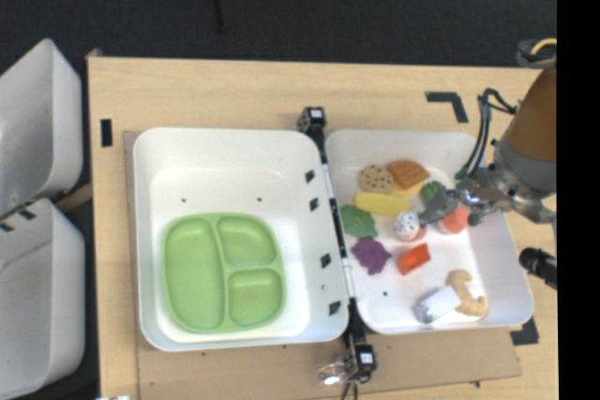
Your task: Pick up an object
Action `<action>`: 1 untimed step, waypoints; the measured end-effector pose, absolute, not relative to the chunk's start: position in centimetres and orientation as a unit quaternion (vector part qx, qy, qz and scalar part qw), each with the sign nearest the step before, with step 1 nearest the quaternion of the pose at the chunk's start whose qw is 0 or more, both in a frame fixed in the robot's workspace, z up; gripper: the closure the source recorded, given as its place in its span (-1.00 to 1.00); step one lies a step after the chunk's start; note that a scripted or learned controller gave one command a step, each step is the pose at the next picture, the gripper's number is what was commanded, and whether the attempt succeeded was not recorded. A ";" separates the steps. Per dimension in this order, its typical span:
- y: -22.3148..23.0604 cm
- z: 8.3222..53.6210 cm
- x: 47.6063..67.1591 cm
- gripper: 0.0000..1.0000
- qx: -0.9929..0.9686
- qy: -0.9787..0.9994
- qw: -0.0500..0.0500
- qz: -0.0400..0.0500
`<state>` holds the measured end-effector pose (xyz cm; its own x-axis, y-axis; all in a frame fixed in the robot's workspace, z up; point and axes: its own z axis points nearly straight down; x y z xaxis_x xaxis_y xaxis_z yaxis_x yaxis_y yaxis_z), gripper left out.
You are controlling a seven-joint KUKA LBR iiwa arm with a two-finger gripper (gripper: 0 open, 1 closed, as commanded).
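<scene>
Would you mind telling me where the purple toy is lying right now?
The purple toy lies in the right bin, near its left wall, just below the green leaf-shaped piece and left of the red block.

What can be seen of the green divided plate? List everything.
The green divided plate is a pale lime, rounded rectangle that looks like smooth moulded plastic. Raised ridges split it into three compartments: one long one on its left, two smaller ones stacked on its right. It lies flat and upright in the lower part of the left white bin, near the bin's front wall. Nothing rests in its compartments.
</scene>
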<state>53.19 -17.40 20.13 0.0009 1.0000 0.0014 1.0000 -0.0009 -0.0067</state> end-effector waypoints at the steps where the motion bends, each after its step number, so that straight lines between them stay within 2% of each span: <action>1: -17.4 20.5 53.4 -1.00 -0.707 -0.708 -0.001 0.000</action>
<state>53.40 -17.40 20.51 -0.0013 1.0000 -0.0005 1.0000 0.0013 0.0013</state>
